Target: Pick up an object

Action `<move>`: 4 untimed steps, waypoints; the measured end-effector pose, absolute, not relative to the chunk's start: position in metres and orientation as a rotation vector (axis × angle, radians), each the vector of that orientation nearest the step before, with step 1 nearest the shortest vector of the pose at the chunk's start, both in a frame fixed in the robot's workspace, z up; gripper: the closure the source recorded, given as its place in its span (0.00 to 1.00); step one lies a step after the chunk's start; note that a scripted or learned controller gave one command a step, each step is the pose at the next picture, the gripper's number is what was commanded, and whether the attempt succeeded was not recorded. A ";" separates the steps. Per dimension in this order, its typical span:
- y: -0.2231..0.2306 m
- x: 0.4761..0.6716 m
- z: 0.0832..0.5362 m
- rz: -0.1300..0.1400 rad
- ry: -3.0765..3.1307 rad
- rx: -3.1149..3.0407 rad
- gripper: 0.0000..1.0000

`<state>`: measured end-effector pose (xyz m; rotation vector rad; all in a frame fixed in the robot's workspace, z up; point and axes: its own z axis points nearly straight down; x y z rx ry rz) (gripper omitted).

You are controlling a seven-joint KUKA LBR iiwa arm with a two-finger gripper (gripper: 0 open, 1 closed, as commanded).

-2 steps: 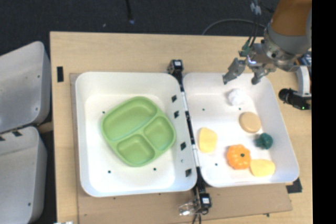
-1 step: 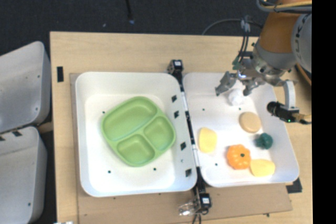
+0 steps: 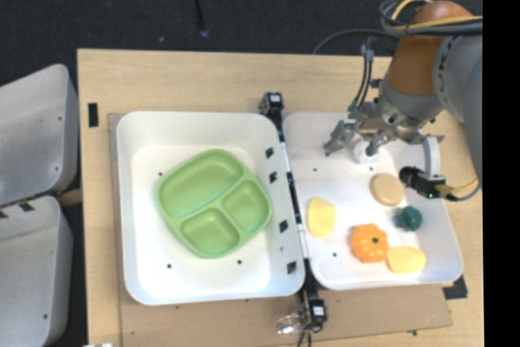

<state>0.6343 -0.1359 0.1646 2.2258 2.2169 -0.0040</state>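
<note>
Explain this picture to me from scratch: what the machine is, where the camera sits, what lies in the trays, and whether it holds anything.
One camera looks down at a slant on a wooden bench bearing two shallow white bins. The grey and orange machine at the right is a robot arm; its gripper, open, hangs over the right bin with nothing between its fingers. That bin holds a tan round piece, a dark green ball, a yellow block, an orange toy pumpkin and a yellow lemon-like piece. The left bin holds a green divided plate.
</note>
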 end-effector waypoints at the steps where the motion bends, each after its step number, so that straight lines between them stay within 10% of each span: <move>1: -0.144 0.627 0.110 -0.004 2.219 2.225 0.00; 2: -0.146 0.629 0.124 0.002 2.212 2.224 1.00; 4: -0.144 0.630 0.246 0.006 2.219 2.214 1.00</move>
